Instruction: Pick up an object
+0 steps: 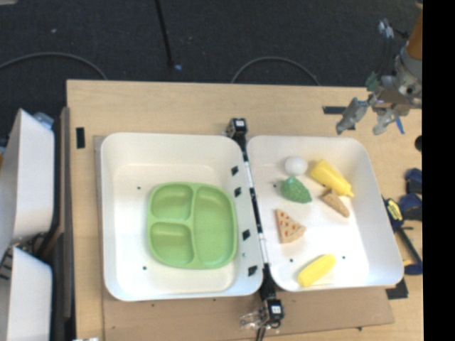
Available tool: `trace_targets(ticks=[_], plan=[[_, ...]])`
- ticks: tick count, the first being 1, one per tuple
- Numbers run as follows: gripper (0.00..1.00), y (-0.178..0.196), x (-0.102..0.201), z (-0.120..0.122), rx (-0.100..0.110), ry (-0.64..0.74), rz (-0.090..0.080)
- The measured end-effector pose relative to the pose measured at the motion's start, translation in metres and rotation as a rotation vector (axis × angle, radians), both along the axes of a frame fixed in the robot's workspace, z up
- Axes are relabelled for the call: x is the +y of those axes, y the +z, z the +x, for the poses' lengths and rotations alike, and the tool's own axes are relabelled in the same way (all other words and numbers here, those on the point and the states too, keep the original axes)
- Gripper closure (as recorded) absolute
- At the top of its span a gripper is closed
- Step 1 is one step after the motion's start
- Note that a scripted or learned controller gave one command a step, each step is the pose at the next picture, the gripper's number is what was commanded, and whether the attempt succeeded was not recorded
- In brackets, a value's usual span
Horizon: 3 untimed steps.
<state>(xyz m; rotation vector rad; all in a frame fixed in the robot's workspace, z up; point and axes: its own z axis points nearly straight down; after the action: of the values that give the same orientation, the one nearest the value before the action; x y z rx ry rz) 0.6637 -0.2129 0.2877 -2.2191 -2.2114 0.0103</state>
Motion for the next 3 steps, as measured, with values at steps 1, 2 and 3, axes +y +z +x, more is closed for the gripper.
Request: trace_targets(ticks=[1,2,3], plan=[[0.0,0.009,0.001,0.002,-0.013,0.003,-0.003],[0.0,-0.049,0.008,0.004,-0.008,0.007,-0.003],[0.0,-0.091,0.008,0.006,-0.009,0.007,-0.004]])
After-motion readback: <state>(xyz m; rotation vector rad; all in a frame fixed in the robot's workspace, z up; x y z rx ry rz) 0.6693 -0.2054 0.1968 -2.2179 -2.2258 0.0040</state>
